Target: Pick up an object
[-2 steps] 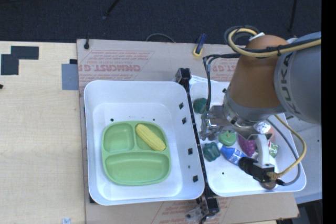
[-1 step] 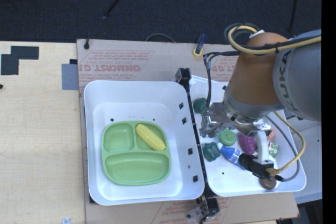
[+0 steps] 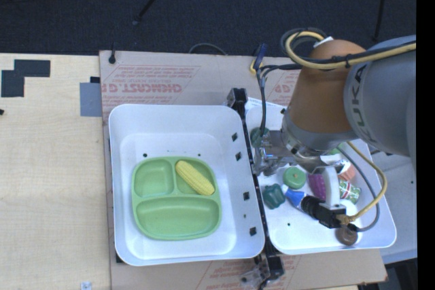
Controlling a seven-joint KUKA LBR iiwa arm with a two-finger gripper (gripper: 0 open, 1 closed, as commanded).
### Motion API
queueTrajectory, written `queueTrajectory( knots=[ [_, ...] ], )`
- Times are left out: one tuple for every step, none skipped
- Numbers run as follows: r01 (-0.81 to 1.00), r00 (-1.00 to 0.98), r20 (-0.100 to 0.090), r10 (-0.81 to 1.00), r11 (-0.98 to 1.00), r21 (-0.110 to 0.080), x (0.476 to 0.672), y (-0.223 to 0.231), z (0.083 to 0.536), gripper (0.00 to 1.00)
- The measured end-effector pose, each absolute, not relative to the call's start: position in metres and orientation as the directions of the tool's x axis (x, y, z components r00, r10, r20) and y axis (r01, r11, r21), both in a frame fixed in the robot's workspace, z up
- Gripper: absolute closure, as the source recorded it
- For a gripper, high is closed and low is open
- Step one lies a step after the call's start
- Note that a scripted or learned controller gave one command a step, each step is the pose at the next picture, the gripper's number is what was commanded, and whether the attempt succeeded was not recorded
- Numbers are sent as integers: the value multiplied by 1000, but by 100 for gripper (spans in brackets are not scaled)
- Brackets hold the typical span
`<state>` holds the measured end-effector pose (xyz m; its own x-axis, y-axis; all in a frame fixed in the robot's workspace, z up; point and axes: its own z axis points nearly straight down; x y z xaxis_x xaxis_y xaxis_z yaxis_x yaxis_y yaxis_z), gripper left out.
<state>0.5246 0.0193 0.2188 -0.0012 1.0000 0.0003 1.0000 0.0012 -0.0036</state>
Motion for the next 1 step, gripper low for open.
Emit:
queueTrajectory(
  knots=[
    [1000, -1, 0, 1000, 1, -5, 519, 16, 217, 100]
  ],
)
